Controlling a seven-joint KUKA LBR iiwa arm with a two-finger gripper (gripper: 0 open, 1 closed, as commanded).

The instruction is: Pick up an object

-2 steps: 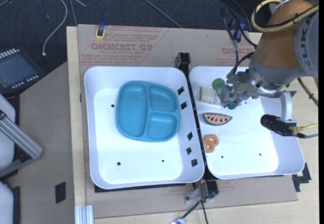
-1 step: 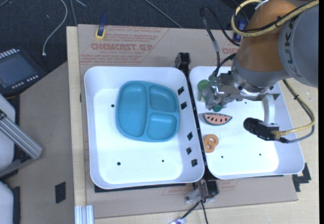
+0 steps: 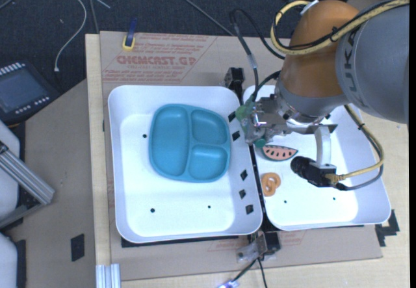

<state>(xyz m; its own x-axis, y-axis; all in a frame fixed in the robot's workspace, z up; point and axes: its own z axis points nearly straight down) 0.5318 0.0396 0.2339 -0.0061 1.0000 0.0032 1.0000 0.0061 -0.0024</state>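
Note:
A watermelon-slice toy lies near the left wall of the right bin. An orange ring-shaped toy lies just below it. My gripper hangs low over the right bin's left edge, just up and left of the watermelon slice, and its tip is partly hidden by the wrist. Nothing is visibly held in it. A blue divided plate rests in the left bin.
The grey and orange arm covers the upper part of the right bin. A black fitting with a yellow cable hangs over the right bin's middle. The ridge between the bins carries black clips. Cardboard lies under both bins.

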